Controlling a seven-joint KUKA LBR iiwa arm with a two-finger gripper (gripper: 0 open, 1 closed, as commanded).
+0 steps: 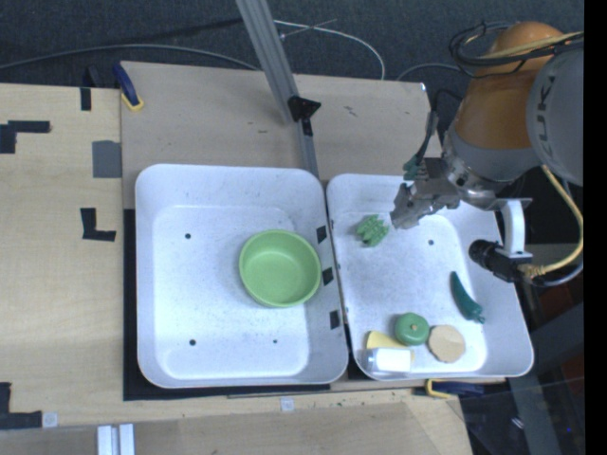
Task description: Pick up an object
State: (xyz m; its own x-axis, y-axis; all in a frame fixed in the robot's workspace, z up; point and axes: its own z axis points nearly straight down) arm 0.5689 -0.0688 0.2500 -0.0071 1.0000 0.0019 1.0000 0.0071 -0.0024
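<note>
A pale wooden counter [57,254] carries two shallow white bins side by side, with dark floor and loose cables beyond its far edge. The left bin [180,207] holds a light green bowl [279,268], sitting upright near its right wall. The right bin [408,273] holds several small things: a crumpled green object [372,229] near its far left corner, a dark teal stick-like piece [466,297] toward the right wall, and along the near edge a round green piece [412,328], a tan disc [446,342], a yellow wedge [381,340] and a white block [391,358] close together. The arm [503,102] reaches in from the right, and its end effector [410,212] hangs over the far part of the right bin, just beside the crumpled green object and to its right. Whether it is open or closed cannot be told, and nothing is visibly gripped.
</note>
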